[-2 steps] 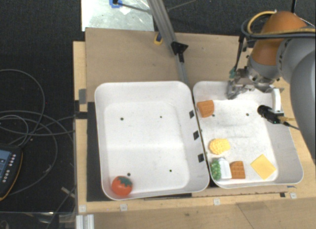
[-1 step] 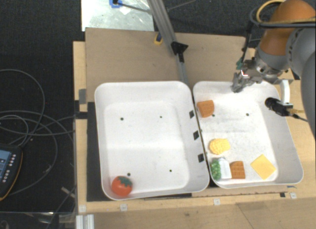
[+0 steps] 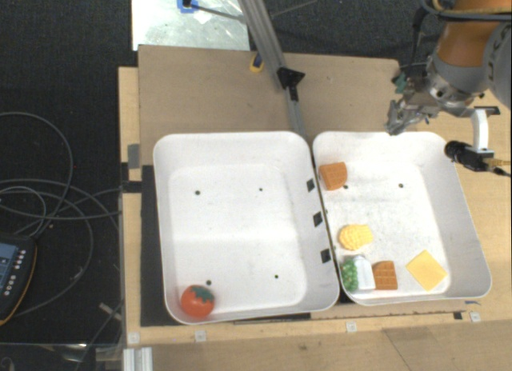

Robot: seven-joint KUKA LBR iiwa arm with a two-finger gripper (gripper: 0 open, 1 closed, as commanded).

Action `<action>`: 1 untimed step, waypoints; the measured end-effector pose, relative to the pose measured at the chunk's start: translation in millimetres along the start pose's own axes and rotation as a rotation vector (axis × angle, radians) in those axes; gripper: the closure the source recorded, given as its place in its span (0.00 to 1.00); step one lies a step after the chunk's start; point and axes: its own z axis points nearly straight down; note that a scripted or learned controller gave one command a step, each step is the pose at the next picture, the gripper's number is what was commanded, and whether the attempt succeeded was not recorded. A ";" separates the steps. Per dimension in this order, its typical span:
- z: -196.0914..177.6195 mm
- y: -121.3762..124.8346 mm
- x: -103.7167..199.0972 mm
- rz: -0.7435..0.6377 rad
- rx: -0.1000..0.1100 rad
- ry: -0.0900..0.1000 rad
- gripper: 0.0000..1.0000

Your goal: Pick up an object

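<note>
My gripper (image 3: 398, 124) hangs above the far rim of the right bin (image 3: 448, 201), with nothing seen between its fingers. In that bin lie an orange bread-like piece (image 3: 334, 175) near the far left wall, a yellow corn-like piece (image 3: 355, 237) lower down, a green and white item (image 3: 354, 274), a brown waffle-like block (image 3: 385, 275) and a yellow cheese slice (image 3: 426, 269) along the near wall. A red tomato (image 3: 197, 301) sits in the near left corner of the left bin (image 3: 232, 161).
A grey pole (image 3: 264, 33) slants across the bench behind the bins. Black clips (image 3: 318, 218) sit along the seam between the bins. Cables and a handheld pendant (image 3: 14, 269) lie on the floor at the left.
</note>
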 end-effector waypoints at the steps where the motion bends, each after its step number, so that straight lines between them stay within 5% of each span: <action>1: -24.4 1.5 -0.1 0.000 0.003 0.001 1.00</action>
